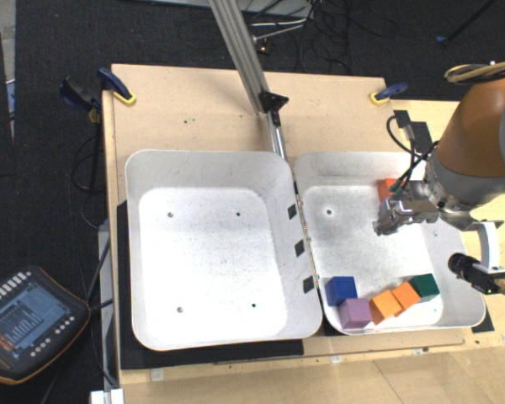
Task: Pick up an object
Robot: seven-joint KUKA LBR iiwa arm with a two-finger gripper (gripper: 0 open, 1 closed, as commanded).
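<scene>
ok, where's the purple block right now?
The purple block sits in the right bin, at its near edge, just below the blue block and left of the orange block.

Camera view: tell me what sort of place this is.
Most likely a robotics lab. A clamped wooden bench bears two white bins, one holding coloured blocks; a robot arm reaches over it, and a teach pendant lies on the dark floor.

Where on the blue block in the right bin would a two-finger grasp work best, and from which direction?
Grip the blue block from straight above, across the two side faces away from the purple block, which looks to touch its near-right corner. Its far and left sides look open, so the gripper probably has room there.
</scene>
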